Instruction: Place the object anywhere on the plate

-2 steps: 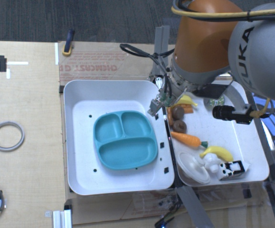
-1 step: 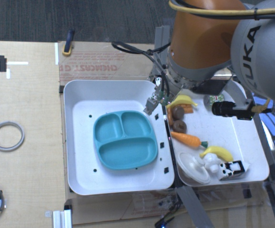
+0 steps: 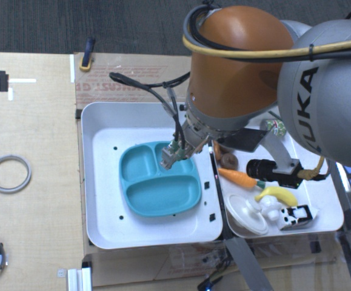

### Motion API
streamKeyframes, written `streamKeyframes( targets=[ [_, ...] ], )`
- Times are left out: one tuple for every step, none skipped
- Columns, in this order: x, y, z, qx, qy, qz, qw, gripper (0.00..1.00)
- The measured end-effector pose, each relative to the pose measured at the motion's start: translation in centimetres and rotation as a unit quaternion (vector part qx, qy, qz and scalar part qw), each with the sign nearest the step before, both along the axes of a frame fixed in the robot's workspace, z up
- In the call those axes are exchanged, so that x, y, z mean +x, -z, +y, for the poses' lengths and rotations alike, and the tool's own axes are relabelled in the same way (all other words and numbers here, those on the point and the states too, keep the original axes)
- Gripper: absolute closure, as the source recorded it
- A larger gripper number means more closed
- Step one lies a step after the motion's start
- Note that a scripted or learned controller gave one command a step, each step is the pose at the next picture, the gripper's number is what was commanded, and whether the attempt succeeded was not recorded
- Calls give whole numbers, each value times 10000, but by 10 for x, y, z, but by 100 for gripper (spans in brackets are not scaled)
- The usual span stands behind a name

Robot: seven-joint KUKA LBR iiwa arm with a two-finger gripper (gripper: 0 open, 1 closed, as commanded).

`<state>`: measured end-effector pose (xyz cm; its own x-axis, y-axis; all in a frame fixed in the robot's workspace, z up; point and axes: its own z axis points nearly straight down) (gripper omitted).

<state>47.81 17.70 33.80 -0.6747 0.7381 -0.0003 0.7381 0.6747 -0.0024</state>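
We see end effector [image 3: 174, 155] low over blue plate [image 3: 160, 187] in left bin [image 3: 96, 180]; we cannot tell its grip state.

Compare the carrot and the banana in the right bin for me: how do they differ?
The carrot is orange, straight and tapered; the banana is yellow and curved. The carrot lies nearer the divider between the bins; the banana sits further right, beside white items. Both lie flat in the right bin.

The blue three-compartment plastic plate [image 3: 160, 187] lies open below; the right white bin [image 3: 330, 214] looks crowded with toys, seemingly leaving little room.
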Motion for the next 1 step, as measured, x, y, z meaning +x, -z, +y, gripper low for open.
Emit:
streamKeyframes(
  targets=[
    [1,-71,-63,2,-982,-19,9952,100]
  ],
)
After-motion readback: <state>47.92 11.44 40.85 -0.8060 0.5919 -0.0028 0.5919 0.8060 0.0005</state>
